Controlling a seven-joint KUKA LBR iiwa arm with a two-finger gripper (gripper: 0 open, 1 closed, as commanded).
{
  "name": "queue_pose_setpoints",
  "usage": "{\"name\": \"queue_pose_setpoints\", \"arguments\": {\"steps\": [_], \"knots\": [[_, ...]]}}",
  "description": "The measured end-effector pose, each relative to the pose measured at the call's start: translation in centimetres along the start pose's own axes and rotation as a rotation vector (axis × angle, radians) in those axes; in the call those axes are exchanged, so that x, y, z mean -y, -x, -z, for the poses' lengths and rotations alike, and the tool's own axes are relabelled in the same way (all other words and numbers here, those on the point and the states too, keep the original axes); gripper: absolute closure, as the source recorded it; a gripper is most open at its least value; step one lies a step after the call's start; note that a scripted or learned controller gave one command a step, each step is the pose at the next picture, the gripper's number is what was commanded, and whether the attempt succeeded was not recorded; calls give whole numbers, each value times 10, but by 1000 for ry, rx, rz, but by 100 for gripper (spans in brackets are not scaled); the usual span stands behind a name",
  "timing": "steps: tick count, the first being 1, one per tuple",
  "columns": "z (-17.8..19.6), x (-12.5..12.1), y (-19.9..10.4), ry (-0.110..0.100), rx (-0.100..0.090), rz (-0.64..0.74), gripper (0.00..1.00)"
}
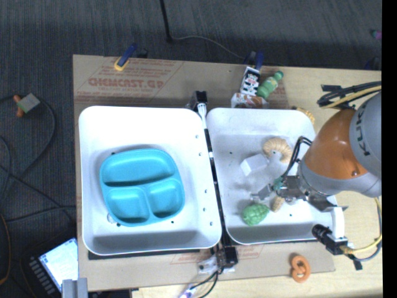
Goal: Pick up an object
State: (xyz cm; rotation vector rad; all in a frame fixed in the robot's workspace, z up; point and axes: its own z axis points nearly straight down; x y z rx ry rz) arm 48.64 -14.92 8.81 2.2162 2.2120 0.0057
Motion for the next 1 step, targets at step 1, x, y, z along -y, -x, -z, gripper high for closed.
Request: {"name": "queue_pose_setpoints", "arguments": {"steps": [1], "knots": [[10,-1,1,4,3,-2,100]]}}
